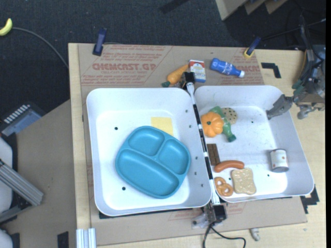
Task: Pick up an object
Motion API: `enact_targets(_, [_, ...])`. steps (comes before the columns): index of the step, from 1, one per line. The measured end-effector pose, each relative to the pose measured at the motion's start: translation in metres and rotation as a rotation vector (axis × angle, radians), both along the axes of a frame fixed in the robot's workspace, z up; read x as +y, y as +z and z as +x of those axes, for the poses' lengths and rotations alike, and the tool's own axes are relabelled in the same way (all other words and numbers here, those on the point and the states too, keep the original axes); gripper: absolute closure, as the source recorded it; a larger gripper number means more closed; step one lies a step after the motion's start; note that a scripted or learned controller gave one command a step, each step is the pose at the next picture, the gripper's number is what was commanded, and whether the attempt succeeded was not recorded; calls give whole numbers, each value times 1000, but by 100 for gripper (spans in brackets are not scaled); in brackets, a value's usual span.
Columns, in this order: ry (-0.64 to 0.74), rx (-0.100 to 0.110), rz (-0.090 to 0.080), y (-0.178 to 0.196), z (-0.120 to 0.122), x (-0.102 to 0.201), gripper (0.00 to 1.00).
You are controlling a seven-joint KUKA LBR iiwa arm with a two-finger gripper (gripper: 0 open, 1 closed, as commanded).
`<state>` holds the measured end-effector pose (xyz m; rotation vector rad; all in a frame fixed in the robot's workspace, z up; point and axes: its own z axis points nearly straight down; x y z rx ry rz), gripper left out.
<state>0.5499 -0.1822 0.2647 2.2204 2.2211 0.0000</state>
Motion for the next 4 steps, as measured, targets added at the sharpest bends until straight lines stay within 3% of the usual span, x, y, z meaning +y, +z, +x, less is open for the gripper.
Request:
enact_targets(1, [1,0,1,-180,75,-13,0])
enact_targets(2, [1,-1,1,-154,56,66,0])
enact_targets(3, [-2,-9,-6,-166,102,74,0])
enact_targets(4, [-2,2,-1,-156,63,-12,0])
